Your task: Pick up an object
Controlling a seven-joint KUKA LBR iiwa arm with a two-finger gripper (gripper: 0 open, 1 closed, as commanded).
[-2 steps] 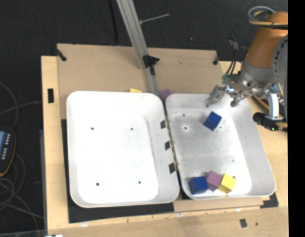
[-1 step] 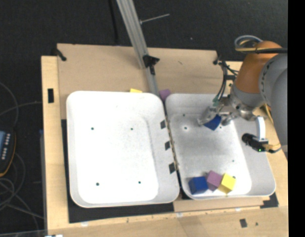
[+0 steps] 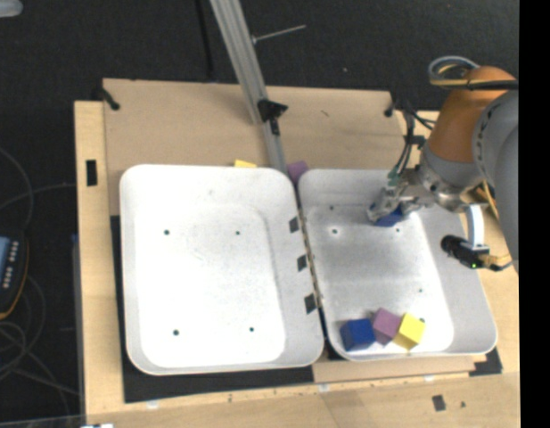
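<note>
Your gripper [image 3: 388,209] is down over the far part of the right bin [image 3: 453,279], and there's a small blue object [image 3: 391,217] right at its tip. From here you can't tell how the jaws stand or whether they've got that blue piece. Look to the near edge of the same bin: a blue block [image 3: 356,333], a purple block [image 3: 384,325] and a yellow block [image 3: 410,330] sit bunched together, touching. The left bin [image 3: 208,266] lies just beside, on the bench [image 3: 185,123].
</note>
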